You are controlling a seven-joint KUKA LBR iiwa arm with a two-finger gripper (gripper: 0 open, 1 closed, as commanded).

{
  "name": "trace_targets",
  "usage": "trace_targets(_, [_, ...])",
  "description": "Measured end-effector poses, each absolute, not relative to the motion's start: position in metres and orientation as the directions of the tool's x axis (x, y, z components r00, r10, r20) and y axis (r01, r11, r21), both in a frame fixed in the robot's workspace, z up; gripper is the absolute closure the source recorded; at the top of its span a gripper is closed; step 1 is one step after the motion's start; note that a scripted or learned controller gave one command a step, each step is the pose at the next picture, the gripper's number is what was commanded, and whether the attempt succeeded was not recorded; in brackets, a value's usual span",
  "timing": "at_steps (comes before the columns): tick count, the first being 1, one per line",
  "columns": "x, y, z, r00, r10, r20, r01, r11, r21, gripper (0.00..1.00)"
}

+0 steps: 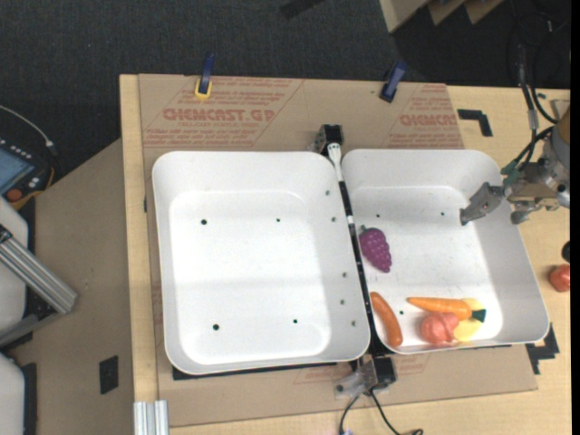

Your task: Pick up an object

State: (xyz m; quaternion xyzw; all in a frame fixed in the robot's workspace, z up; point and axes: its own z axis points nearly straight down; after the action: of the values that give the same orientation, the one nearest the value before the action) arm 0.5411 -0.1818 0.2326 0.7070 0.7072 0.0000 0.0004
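The claw [482,205] hangs over the right bin [426,175], near its far right wall, with nothing between its fingers; whether they are spread or closed I cannot tell from this slant. The right bin holds 5 things: purple grapes [375,248] near its left wall, an orange sausage [387,319] toward the near left corner, a carrot [441,305] lying crosswise near the front, a pink lump [438,329] just below the carrot, and a yellow piece [466,331] touching the pink lump on its right. All lie well apart from the claw. The left bin [249,175] sits beside the right one on the surface [299,107]. A red thing [559,278] rests on the surface just outside the right bin.
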Motion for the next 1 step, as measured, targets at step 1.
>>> trace_targets(1, [0.6728,-0.1536,0.2725,-0.007,1.000,-0.005,1.000,0.007,0.015,0.00])
